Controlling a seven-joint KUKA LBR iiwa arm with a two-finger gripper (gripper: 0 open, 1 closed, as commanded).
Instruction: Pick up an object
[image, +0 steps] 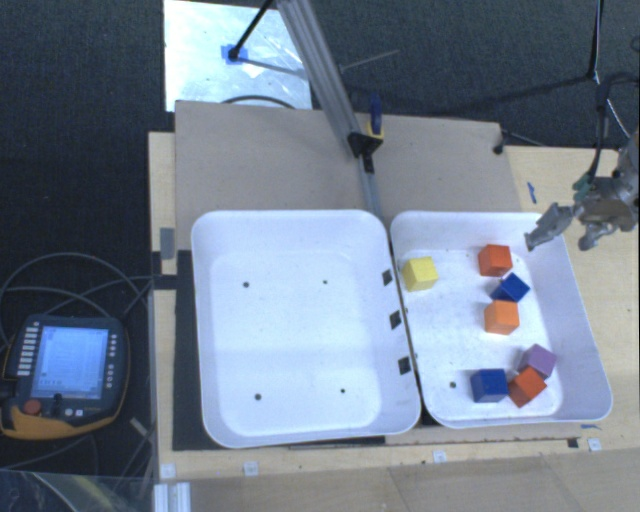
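Here we are with the gripper (570, 226) hanging at the far right rim of the right bin (575, 300), its 2 fingers spread apart and nothing between them. So the jaws stand open and empty, and this reads as the approach step: no object chosen for certain, nothing gripped.

What is on offer? 7 blocks lie in that bin. Nearest the jaws, just inward and slightly toward the camera, sits an orange cube (494, 260), with a blue cube (511, 288) touching or almost touching its near corner; the view is too coarse to say which. Further from the jaws along the same line, a second orange cube (501, 317). Well off toward the near rim, a purple cube (538, 359), a third orange cube (527, 386) and a second blue cube (488, 385) huddle together. Farthest across from the jaws, by the divide between bins, a yellow cube (419, 273) stands alone. The left bin (290, 225) lies beyond it.

My call: the next move wants the jaws carried inward over 1 block, squared to its faces, then lowered. The yellow cube gives the cleanest clearance; the close orange one is the shorter trip, but its blue neighbour could foul a finger.
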